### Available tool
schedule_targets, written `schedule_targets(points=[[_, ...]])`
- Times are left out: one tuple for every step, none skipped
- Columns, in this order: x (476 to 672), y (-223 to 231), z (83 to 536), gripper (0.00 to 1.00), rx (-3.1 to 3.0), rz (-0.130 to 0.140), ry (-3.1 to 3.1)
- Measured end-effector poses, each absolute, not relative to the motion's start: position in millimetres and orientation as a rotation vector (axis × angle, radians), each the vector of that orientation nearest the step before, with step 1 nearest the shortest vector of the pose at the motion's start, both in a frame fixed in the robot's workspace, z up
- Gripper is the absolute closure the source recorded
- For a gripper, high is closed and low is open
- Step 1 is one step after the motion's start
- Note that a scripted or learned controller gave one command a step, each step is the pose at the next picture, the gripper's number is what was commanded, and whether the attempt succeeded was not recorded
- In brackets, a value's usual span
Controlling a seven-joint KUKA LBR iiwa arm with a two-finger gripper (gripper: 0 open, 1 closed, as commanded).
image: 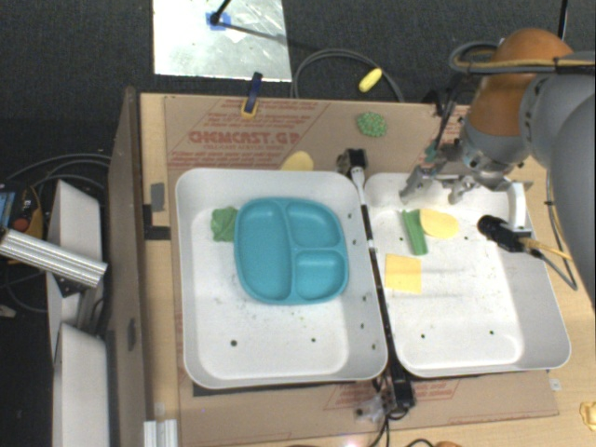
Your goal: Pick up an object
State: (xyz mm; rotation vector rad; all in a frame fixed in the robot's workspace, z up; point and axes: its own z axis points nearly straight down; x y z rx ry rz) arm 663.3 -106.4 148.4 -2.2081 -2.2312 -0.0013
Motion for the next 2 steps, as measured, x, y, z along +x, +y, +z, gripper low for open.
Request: schedule_targets(points=[[621.3, -81, 80, 0.00, -2.214, 0.005, -2.220], [625.1, -83, 95, 1.00, -2.220, -0.005, -2.227]])
